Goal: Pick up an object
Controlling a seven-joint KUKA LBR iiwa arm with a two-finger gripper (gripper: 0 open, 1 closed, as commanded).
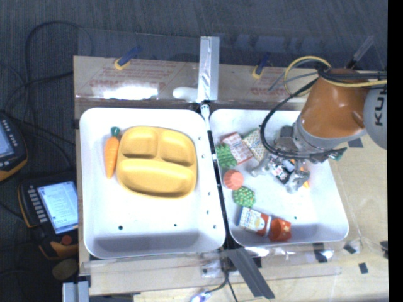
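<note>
My gripper hangs low over the middle of the right bin, under the orange wrist band. Its fingers are hidden among cables and clutter. Just left of it lie a red-and-white packet, a round red object, a green dotted piece and a green packet. A ketchup-like bottle lies near the bin's front. A small orange-and-white item sits right under the gripper.
The left bin holds a yellow divided tray and a toy carrot beside it. A raised divider separates the bins. Black and yellow cables loop behind the wrist.
</note>
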